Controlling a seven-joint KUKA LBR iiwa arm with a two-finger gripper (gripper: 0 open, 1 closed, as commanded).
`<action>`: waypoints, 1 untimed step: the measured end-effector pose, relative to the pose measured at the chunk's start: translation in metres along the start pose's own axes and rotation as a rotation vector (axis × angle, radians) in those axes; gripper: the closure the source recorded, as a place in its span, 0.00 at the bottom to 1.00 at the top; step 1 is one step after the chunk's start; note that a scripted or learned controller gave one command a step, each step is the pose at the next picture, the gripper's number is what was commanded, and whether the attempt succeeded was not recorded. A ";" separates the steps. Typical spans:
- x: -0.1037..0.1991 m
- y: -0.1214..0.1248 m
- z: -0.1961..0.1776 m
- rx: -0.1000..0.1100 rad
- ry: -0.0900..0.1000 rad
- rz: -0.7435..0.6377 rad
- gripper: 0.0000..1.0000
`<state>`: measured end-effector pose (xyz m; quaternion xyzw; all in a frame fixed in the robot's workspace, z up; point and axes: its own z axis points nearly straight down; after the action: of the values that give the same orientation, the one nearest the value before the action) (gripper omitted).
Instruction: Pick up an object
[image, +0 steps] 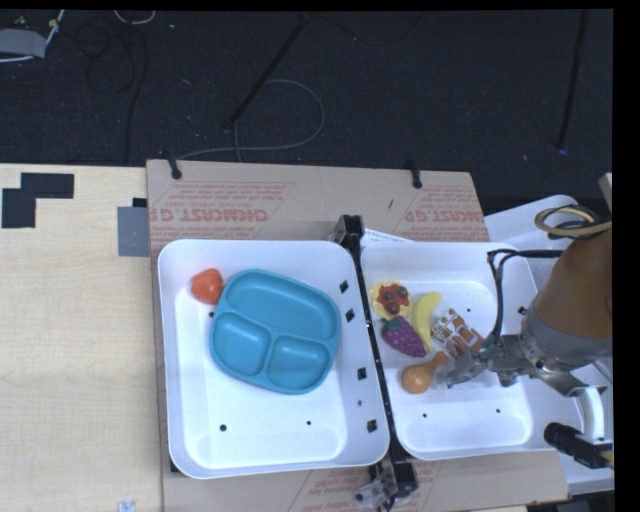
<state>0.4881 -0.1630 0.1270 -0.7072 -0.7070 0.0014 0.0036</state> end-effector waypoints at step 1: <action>0.001 0.000 0.041 -0.005 -0.002 0.001 0.00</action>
<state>0.4880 -0.1621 0.0861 -0.7076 -0.7066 0.0005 0.0013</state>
